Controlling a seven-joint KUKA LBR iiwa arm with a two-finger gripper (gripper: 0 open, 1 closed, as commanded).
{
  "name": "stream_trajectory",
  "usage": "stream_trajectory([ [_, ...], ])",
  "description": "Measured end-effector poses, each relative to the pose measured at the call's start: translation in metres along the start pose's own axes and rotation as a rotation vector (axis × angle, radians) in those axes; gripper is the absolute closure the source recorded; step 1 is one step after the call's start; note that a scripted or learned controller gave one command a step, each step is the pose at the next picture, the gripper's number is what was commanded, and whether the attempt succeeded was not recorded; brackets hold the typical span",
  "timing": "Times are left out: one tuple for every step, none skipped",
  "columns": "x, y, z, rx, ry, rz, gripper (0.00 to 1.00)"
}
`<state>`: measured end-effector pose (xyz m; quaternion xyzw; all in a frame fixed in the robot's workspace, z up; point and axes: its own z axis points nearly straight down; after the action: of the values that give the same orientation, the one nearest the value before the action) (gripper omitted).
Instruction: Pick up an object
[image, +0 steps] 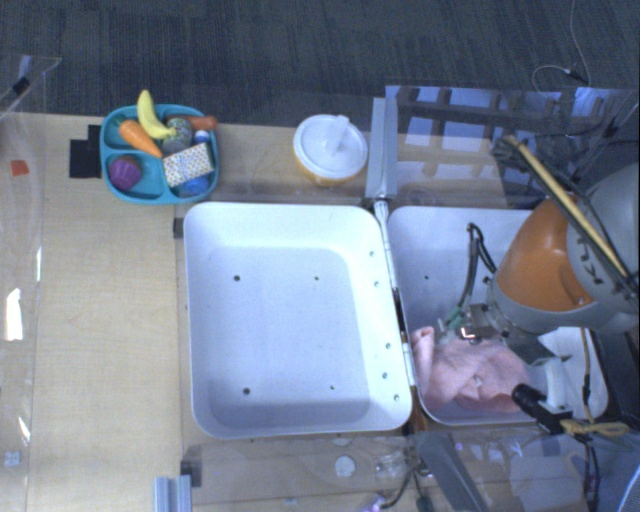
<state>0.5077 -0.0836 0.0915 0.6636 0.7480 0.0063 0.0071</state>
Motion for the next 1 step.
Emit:
stream_trajectory([
  [-0.0033,-0.0085,-0.0002,-0.003,-0.001,-0.032,0.00],
])
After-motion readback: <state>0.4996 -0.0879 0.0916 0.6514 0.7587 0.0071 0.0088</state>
